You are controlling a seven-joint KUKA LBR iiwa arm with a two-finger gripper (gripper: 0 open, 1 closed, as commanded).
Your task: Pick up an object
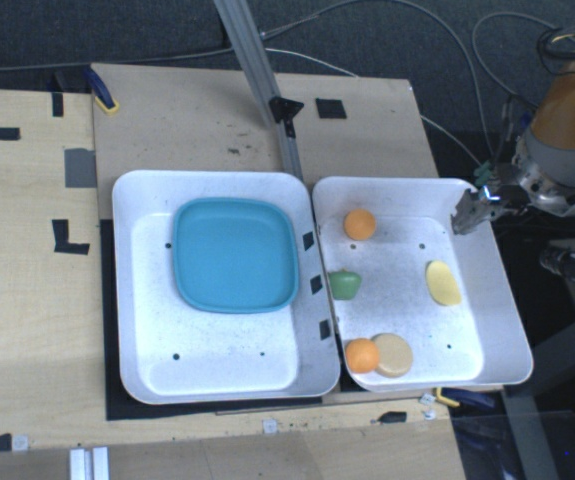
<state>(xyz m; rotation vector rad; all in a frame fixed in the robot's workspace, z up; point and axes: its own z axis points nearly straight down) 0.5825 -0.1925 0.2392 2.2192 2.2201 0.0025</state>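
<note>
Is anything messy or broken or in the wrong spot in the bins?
Nothing stands out. The blue plate lies flat in the left bin. In the right bin, two orange balls, a green piece, a yellow piece and a tan disc lie scattered, none spilled out.

one fixed camera hangs above the bench, looking down at a slant on both white bins (217, 190) from moderately far.

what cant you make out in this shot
- Gripper, camera view: small and blurred at the right bin's top-right rim; open or shut is unclear.
- Arm: cut off by the right edge.
- Beige disc: the orange ball touches it; what it is stays unclear.
</note>
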